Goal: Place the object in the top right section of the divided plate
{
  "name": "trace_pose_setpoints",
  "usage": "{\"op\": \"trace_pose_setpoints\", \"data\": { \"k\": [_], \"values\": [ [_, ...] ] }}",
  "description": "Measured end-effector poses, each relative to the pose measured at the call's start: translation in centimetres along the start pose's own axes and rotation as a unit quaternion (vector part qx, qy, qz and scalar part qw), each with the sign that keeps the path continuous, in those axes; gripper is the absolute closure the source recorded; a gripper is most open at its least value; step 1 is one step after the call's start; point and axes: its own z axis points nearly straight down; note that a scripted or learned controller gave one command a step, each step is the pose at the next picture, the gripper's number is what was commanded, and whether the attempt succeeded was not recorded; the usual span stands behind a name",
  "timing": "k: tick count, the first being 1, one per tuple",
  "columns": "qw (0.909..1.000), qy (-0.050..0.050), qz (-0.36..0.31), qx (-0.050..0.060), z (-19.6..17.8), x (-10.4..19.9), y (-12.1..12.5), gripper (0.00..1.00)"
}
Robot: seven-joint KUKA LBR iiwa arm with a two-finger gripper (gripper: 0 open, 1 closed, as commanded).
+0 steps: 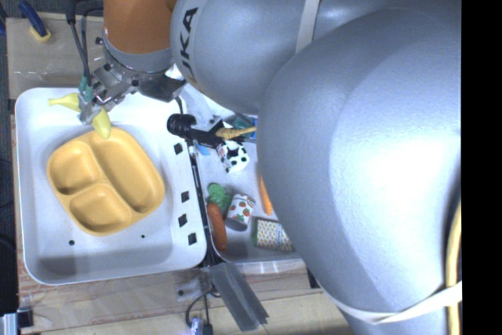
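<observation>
Banana-shaped yellow toy [92,112] hangs at the claw [92,102], one end poking left over the left bin [31,247] and the other pointing down at the top rim of the yellow divided plate [104,179]; the claw appears closed on its middle, though the grip is small and partly hidden. It looks light, smooth and probably hollow plastic, so I judge it could pivot or slip in a pinch. Holding it across the thick middle, as seems the case, should suit lowering it into the plate's top right section.
</observation>
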Motion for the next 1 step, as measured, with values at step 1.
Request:
{"op": "trace_pose_setpoints", "data": {
  "k": [1],
  "values": [
    [1.0,0.0,-0.002,0.0,-0.97,0.01,0.05,1.0]
  ]
}}
